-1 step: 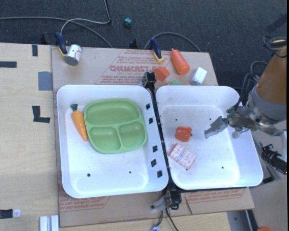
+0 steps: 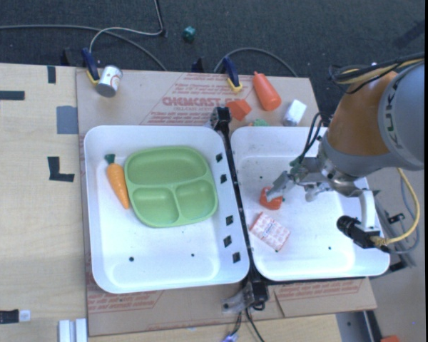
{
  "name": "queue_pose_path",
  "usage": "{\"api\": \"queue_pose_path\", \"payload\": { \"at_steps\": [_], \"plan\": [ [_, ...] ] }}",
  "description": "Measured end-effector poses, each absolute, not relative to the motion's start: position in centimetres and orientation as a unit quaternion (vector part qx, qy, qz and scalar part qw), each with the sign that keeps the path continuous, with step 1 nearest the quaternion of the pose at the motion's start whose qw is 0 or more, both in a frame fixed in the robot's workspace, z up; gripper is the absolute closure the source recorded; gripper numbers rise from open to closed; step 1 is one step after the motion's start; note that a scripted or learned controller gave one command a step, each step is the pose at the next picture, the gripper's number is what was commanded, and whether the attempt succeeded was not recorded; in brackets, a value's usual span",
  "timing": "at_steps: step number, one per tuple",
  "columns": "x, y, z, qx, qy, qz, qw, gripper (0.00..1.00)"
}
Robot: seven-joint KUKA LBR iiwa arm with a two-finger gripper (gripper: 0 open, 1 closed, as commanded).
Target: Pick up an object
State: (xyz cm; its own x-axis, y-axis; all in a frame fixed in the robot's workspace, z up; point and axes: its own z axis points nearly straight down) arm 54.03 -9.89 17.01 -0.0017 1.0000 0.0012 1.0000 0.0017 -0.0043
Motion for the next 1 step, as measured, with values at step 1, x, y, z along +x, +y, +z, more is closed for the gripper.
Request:
{"api": "queue_pose_path", "payload": {
  "at_steps": [1],
  "plan": [
    [59.50,-11.83,8.68,-0.706,-0.708,-0.0013,-0.003,0.00]
  ]
}}
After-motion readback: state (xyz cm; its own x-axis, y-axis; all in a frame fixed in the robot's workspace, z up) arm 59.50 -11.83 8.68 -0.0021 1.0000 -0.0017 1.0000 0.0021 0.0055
